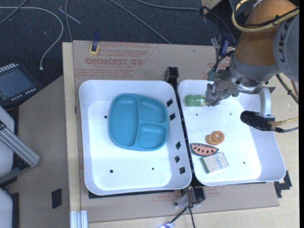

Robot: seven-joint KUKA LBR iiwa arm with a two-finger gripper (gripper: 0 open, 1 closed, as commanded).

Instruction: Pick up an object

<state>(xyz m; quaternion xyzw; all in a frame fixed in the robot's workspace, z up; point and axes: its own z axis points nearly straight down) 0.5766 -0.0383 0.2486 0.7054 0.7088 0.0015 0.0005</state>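
The speckled green square card [214,163] lay nearest. My claw [212,99] hung just beside the pale green cylinder [194,100]; whether clenched, I couldn't tell. Centring over it first seemed wise.

Both white bins, the left bin [95,141] and the right bin [266,151], look like smooth, faintly glossy plastic. The blue divided plate [138,121] in the left bin is smooth matt plastic. Under the bins lies a brown cardboard sheet [123,56], matt, with printed red lettering near its far edge. The arm's orange band [259,30] has a soft satin sheen. The green object [194,100] near the right bin's far-left corner looks translucent and slightly glossy
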